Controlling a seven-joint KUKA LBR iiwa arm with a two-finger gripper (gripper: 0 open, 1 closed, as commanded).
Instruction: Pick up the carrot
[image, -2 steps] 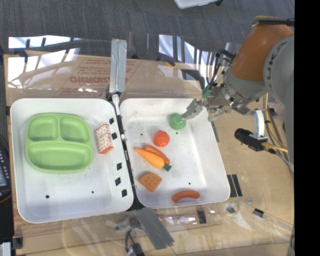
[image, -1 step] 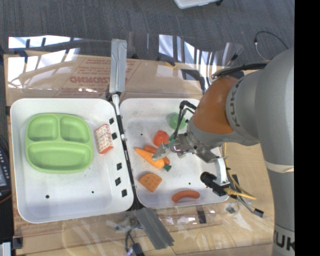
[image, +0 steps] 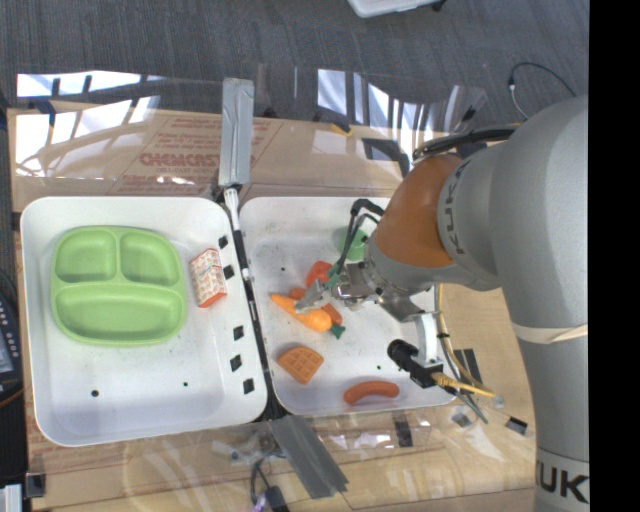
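- Gripper (image: 322, 293) sits low over the middle of the right bin (image: 290, 215), reaching in from the bin's right side; from my remote seat the metal fingertips look close together, set right at the carrot, but whether they close on it or merely touch it I cannot tell.
- Carrot (image: 303, 311) lies near the centre of the right bin, a little toward its left wall, with its long axis running from upper left down to lower right and a green stub at the lower-right end.
- Relative to the fingertips, the carrot is directly beneath and slightly toward the near edge of the bin, so I judge the coming move turns on a short descent and a closing across the carrot's narrow width, not along its length.
- A red-orange piece (image: 318, 270) lies just beyond the carrot toward the far edge, close enough that I worry it could be caught too.
- A waffle (image: 300, 363) and a sausage (image: 370, 392) rest near the right bin's near edge, apart from the carrot.
- In the left bin (image: 40, 400), a green divided plate (image: 118, 285) and a small carton (image: 207, 277) by the right wall.
- Writing: red print on the cardboard (image: 150, 150) behind the bins reads roughly "CHEMCAST"; "KUKA" letters show on the arm (image: 530, 190).
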